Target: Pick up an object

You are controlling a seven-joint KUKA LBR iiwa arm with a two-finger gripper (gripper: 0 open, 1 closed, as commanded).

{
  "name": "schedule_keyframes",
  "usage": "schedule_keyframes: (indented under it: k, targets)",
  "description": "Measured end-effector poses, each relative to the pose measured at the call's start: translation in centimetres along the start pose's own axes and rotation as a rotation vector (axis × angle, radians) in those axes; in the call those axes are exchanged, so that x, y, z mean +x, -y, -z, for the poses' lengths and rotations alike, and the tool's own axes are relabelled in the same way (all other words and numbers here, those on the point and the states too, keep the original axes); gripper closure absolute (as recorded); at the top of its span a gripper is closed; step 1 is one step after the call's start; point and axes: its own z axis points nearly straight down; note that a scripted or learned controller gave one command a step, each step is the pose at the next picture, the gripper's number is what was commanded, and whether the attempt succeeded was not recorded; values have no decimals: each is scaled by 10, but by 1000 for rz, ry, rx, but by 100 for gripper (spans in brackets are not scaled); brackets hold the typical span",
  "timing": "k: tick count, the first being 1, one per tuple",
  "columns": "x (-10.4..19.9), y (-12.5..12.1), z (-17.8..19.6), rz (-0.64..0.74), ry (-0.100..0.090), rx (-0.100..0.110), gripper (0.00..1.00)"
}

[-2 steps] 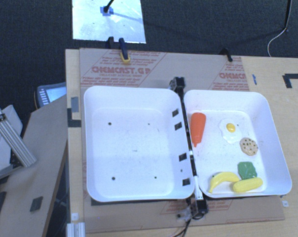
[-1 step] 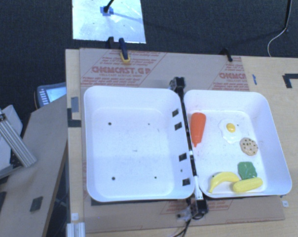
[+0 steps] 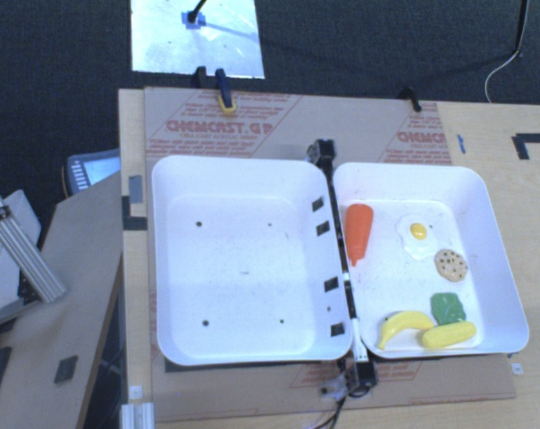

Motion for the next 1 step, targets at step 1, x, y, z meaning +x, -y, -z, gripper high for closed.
schedule_keyframes:
  k: [1]
  targets:
    - [0,0,12,5,2,-4,100]
